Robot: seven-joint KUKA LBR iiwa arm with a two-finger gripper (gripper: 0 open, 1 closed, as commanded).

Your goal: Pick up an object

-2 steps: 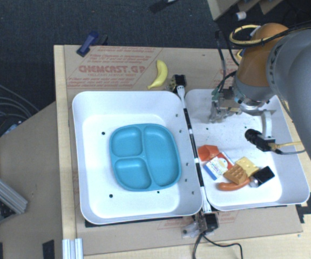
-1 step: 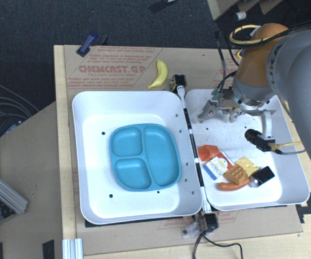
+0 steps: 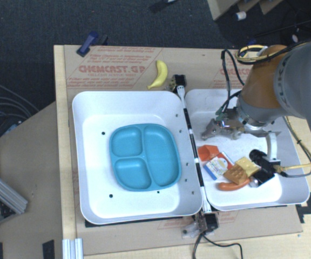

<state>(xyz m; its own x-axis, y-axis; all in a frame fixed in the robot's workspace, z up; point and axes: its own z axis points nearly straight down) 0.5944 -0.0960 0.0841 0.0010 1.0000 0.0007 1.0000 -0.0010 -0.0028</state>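
My gripper (image 3: 222, 132) hangs low over the back part of the right bin (image 3: 290, 196), its fingers apart with nothing between them. Just in front of it lies an orange-red piece (image 3: 208, 151). Further forward sit a white and blue packet (image 3: 216, 167), a brown waffle-like piece (image 3: 234, 173), a yellow block (image 3: 247, 164) and a reddish sausage (image 3: 234, 186). None of these touches the gripper.
The left bin (image 3: 90, 112) holds a blue divided plate (image 3: 144, 156). A yellow banana (image 3: 159, 75) lies on the bench behind the bins, and a blue object (image 3: 87, 44) sits at the bench's far left edge. The grey and orange arm covers the right bin's back right.
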